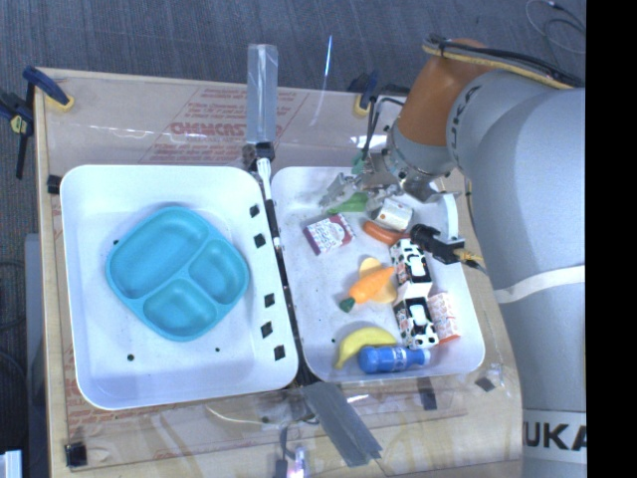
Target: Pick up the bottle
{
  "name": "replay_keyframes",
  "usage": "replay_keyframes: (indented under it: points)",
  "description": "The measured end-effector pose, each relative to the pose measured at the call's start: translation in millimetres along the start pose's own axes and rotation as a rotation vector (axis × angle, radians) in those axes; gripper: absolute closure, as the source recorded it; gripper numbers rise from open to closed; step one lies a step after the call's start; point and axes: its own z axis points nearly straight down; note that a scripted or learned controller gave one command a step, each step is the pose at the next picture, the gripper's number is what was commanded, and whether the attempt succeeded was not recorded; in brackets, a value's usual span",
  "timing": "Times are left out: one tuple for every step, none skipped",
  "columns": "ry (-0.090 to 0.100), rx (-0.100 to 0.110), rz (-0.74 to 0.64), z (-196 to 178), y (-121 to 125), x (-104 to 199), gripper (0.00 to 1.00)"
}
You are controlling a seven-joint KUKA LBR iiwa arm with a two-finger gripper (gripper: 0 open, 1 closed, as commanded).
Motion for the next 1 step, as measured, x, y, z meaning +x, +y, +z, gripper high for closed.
replay_keyframes:
  points:
    - [-0.007,0.01,-0.448,18.9,-2.8,33.8,0.0]
